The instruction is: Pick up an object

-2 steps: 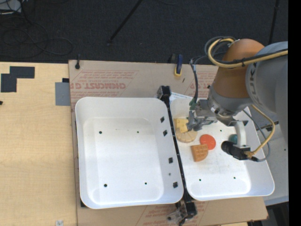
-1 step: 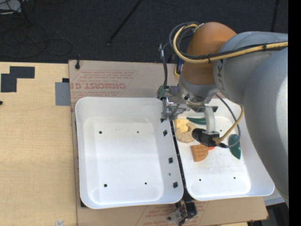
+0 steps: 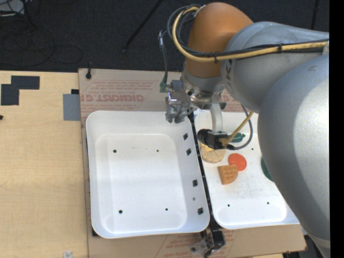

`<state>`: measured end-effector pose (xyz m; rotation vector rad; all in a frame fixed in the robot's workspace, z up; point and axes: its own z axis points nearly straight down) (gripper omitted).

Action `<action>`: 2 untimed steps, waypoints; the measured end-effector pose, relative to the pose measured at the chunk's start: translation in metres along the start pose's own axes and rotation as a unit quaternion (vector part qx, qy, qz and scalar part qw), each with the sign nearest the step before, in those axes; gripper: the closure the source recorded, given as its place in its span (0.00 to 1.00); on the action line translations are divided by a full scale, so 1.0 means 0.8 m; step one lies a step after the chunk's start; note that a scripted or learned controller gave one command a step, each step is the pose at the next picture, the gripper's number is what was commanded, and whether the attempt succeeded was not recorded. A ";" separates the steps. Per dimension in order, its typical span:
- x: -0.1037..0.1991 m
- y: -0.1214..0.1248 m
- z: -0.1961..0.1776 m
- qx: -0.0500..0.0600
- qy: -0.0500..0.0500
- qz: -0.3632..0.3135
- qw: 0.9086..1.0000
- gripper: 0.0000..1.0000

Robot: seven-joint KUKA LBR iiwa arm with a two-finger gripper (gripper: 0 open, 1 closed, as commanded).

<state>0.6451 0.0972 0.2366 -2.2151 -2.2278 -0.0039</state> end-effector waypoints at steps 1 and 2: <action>0.026 -0.001 -0.075 0.000 0.000 0.001 1.000 1.00; 0.026 -0.002 -0.070 0.002 -0.002 0.001 1.000 0.00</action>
